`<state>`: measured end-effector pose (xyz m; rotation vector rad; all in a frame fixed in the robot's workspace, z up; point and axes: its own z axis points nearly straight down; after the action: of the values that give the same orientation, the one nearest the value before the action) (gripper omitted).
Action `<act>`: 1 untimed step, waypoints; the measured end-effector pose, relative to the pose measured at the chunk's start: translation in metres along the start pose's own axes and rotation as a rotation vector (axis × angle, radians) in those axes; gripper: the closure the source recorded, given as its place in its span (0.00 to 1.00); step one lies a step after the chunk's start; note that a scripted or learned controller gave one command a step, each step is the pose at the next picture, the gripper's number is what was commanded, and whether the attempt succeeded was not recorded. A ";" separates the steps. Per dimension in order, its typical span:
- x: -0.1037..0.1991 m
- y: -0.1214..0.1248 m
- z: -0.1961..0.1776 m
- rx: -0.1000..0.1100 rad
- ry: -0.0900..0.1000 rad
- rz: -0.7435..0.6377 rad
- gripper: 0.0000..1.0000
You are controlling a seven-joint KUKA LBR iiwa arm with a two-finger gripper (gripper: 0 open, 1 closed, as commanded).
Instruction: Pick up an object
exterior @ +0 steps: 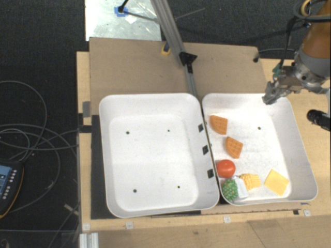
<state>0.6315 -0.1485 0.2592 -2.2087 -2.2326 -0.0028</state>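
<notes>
The right bin holds several small food toys. Two orange waffle-like pieces lie near its left wall, one above the other. Below them sit a red tomato, a green broccoli-like piece, a yellow corn piece and a yellow cheese wedge. My gripper hangs over the bin's far right corner, well away from all of them, with nothing seen in it. Its tip looks narrow and dark.
The left bin lies beside the right one, with black clips along their shared wall. A grey pole slants across the bench's back. Cables trail on the floor at the left.
</notes>
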 end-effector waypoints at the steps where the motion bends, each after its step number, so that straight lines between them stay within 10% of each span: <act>1: 0.055 0.019 0.006 -0.003 0.000 0.000 1.00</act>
<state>0.6501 -0.0929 0.2532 -2.2097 -2.2344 -0.0056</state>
